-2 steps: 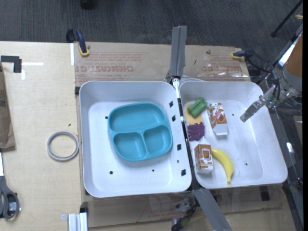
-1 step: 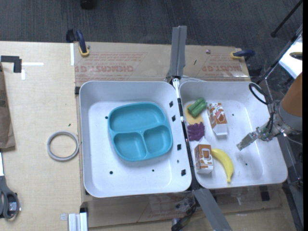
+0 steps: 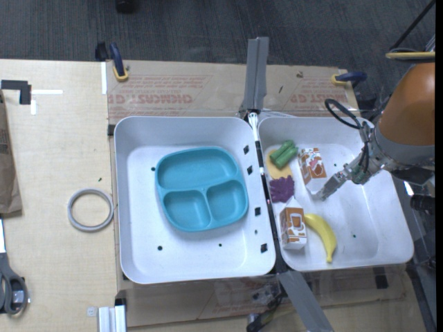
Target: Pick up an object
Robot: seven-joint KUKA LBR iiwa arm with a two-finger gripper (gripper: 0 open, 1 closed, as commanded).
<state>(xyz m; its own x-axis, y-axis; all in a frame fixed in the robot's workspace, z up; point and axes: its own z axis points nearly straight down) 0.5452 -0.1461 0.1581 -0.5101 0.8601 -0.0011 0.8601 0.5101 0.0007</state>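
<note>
The right bin (image 3: 377, 251) holds several small items along its left side: a green vegetable (image 3: 283, 153), a white and orange carton (image 3: 313, 166), a purple grape bunch (image 3: 281, 188), a second small carton (image 3: 293, 227) and a yellow banana (image 3: 323, 234). My gripper (image 3: 325, 190) reaches in from the right and hangs low over the bin floor, just right of the upper carton and above the banana. Nothing shows between its fingers. Whether they stand apart is too small to make out.
The left bin (image 3: 135, 247) holds a blue divided plate (image 3: 201, 189). A roll of tape (image 3: 91, 209) lies on the bench to the left, with scissors (image 3: 12, 290) at the lower left edge. Clamps and a metal divider post (image 3: 255, 75) stand behind the bins.
</note>
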